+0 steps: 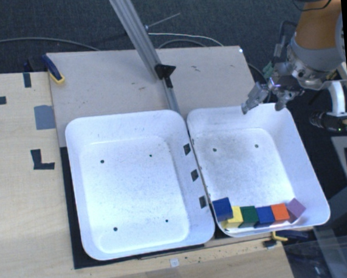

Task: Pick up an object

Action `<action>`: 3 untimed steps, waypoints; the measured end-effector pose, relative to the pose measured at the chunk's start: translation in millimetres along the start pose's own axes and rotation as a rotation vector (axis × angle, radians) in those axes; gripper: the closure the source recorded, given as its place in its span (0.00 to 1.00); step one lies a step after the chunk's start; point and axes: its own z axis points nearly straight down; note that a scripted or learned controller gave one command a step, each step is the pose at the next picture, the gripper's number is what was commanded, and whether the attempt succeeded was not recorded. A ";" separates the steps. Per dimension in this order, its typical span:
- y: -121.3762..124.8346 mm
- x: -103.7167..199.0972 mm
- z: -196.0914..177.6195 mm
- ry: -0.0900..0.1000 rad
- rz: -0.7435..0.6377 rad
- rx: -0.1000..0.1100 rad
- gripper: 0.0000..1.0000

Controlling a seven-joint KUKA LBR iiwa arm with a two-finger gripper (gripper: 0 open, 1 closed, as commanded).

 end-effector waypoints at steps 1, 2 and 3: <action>8.0 52.9 -52.6 0.002 -0.005 -0.007 0.00; 51.0 29.6 -13.8 -0.001 0.001 -0.001 0.00; 49.6 75.6 -63.2 0.002 -0.004 -0.007 0.00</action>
